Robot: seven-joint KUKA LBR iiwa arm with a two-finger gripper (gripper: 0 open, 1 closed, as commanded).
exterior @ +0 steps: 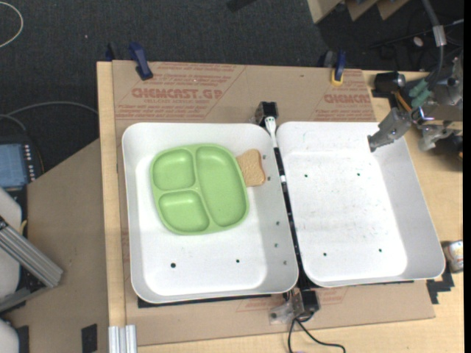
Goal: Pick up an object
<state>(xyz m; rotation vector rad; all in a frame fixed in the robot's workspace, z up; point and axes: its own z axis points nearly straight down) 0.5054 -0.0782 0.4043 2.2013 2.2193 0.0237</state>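
Observation:
A green divided plate (199,188) lies in the left white bin (213,271), toward its back. A tan piece that looks like a slice of toast (252,168) rests against the plate's right rim, close to the bin's right wall. My gripper (380,138) hangs over the back right corner of the right white bin (360,256), far from both objects. It reaches in from the right on the grey arm (434,98), and I see nothing held in it.
Both bins sit on a cardboard sheet (184,87) held by blue clamps (140,61) at the back. A black clip (266,113) sits where the bins meet at the back, and cables (305,322) run out at the front.

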